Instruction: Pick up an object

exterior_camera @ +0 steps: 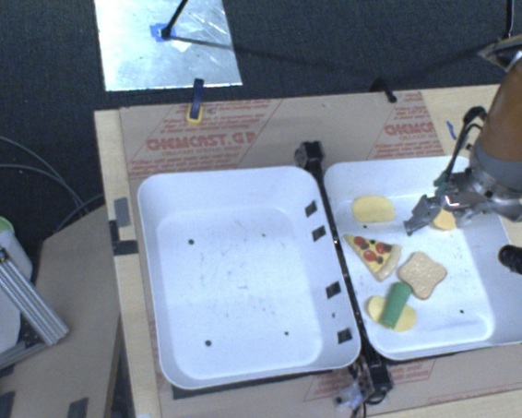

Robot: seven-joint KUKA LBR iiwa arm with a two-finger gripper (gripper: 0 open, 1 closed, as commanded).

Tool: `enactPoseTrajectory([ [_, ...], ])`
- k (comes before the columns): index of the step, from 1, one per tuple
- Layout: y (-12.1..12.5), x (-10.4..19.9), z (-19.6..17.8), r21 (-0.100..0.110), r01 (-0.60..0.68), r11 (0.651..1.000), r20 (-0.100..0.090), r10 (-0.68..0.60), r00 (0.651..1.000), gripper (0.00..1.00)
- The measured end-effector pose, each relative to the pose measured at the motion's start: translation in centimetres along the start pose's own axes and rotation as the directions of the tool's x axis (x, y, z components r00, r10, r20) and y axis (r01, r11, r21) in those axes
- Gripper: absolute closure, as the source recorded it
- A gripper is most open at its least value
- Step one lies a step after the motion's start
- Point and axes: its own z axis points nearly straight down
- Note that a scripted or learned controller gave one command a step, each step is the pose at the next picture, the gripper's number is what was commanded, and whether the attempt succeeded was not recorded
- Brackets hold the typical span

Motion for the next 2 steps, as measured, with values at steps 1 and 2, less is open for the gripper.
enactPoseTrajectory([
  [1,-7.6,4.4,3.2,0.009,-0.001,1.0,-0.004,0.001,1.0,0.0],
  [2,-1.8,4.6,9.8,-0.003,0.004,1.0,0.001,-0.004,1.0,0.0],
])
